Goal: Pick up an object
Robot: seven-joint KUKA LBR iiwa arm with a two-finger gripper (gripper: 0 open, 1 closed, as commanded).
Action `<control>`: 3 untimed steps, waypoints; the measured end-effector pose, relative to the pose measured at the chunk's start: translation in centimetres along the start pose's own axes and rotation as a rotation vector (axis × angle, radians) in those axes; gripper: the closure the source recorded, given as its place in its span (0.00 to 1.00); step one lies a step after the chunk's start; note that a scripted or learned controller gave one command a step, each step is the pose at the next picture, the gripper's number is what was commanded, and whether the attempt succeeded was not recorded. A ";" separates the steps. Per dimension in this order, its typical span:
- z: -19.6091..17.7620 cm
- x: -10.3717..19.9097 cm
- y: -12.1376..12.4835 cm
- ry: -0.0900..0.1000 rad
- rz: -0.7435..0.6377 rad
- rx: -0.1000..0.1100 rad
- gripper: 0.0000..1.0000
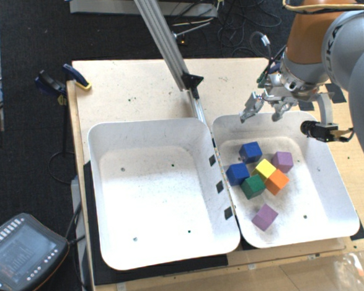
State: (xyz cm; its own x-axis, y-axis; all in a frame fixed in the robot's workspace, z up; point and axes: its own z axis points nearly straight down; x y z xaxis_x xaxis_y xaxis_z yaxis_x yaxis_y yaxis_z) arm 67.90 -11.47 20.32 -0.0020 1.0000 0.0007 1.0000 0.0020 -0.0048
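In the right bin lies a cluster of small blocks: two blue blocks, a yellow block, a green block, an orange block, and two purple blocks. My gripper hangs above the far rim of the right bin, up and slightly right of the blocks. Its fingers are spread open with nothing between them.
The left bin sits beside the right one. A slanted metal rail runs down to the bins' shared far corner. A blue and yellow clamp lies at the bench's far left corner. A teach pendant sits off the bench, lower left.
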 end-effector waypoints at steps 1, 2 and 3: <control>-0.3 0.0 0.1 -0.002 -0.001 -0.004 0.00; 6.1 0.0 -0.1 -0.001 0.001 0.000 0.00; 11.1 0.1 -0.2 -0.001 -0.001 -0.001 0.00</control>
State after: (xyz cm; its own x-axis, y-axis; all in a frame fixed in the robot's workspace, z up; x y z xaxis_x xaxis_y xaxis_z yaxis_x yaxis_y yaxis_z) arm 67.67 -11.35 9.19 -0.0031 1.0000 -0.0004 1.0000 0.0031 -0.0043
